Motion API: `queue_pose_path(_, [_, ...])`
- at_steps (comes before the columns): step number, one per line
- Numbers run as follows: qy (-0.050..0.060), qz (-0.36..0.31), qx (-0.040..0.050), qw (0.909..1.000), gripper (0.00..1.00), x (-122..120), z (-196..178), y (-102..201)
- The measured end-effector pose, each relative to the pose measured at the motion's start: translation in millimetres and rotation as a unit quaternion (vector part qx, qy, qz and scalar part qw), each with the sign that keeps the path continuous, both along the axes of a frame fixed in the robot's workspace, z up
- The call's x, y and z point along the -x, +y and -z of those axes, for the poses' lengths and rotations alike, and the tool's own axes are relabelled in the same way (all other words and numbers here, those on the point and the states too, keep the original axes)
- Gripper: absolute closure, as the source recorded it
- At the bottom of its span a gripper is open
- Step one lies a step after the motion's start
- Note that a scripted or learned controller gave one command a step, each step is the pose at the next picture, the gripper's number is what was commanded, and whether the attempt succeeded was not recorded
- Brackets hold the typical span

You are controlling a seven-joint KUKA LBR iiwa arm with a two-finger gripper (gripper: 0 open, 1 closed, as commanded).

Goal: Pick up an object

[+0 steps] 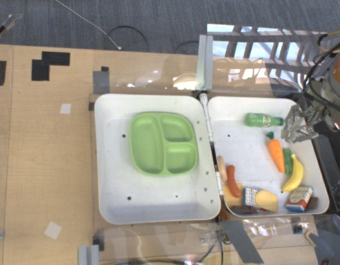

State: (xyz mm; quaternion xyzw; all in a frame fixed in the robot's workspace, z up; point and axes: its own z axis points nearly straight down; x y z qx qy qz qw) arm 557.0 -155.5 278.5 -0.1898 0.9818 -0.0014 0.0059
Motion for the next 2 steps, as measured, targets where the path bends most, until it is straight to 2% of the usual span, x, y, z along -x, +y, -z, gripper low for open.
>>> queue_pose_path(1, [0.003,-0.054,0.0004,0.9985,1.00,54,27,6])
queue_pose_path(2, [0.002,0.199,-0.0025,0.9800,1.00,15,51,38])
